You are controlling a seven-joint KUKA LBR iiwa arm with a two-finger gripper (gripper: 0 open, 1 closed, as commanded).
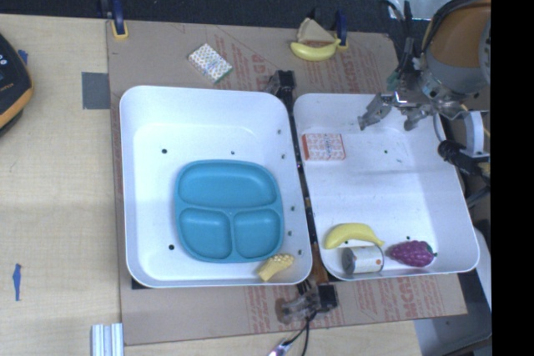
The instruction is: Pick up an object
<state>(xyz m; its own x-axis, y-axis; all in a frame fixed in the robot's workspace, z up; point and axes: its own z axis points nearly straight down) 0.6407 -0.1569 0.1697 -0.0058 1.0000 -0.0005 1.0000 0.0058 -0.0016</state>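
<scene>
Your gripper (389, 111) hangs at the upper right of the frame, over the top edge of the right bin (455, 183), with its two fingers spread wide and nothing between them.

The pickable things sit well apart from it, bunched at that bin's lower edge: a yellow toy banana (351, 234), a small grey can (364, 259) lying on its side just below and touching the banana, and a purple grape bunch (411, 253) just right of the can. A flat red-and-white packet (323, 147) lies alone near the bin's upper left.

You would likely do best with the banana: it looks light, stiff and smooth, so close across its narrow middle. The can may roll; the packet lies too flat to pinch easily.
</scene>
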